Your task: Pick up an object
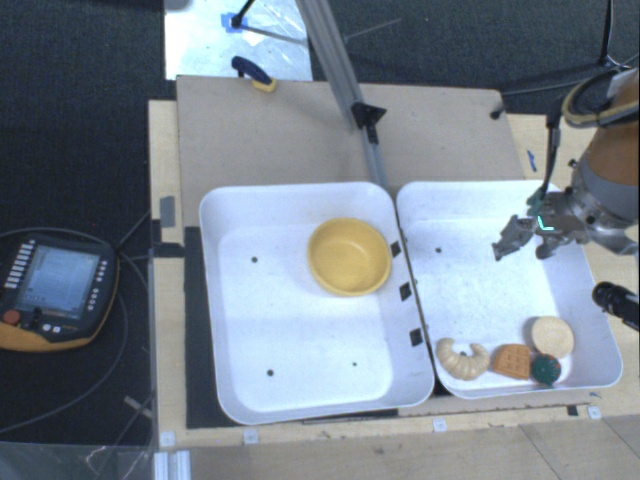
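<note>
I read no writing anywhere. The grey two-finger gripper [522, 239] hangs over the right white bin [470, 218], jaws apart, nothing between them; small food-shaped toys [510, 356] cluster in its near corner, details blurred.

No legible text, not even on the pendant [55, 290] screen.

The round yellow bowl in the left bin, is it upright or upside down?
Upright: the round yellow bowl shows its hollow inside and rim facing up.
</note>
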Tool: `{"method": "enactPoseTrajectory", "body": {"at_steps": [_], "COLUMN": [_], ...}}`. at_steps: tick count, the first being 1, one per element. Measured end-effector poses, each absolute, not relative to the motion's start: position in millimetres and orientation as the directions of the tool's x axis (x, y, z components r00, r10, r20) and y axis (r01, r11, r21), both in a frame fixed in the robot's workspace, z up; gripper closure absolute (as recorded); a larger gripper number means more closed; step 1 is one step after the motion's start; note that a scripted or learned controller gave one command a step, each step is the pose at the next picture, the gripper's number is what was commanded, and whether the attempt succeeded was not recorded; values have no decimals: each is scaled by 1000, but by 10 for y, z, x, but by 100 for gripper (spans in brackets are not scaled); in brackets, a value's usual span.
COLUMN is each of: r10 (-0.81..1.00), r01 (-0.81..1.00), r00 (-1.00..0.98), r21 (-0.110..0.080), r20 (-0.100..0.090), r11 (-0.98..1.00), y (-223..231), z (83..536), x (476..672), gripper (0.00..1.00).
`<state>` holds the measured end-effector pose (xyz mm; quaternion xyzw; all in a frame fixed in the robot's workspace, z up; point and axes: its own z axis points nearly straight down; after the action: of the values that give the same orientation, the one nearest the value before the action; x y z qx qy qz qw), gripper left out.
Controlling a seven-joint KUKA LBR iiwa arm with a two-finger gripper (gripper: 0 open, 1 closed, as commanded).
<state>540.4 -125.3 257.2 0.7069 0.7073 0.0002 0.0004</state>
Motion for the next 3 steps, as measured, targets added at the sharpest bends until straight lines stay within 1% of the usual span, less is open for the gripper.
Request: {"method": "enactPoseTrajectory", "body": {"at_steps": [1, 2, 3], "r10": [1000, 1000, 1000], "r01": [1000, 1000, 1000], "r00": [0, -1, 0], "r21": [1, -2, -2], "r20": [0, 0, 0], "r11": [0, 1, 0], "y": [-1253, -1187, -1237], "z": [2572, 2116, 1664], "x": [5404, 5453, 5508], "gripper": [0, 0, 0]}}
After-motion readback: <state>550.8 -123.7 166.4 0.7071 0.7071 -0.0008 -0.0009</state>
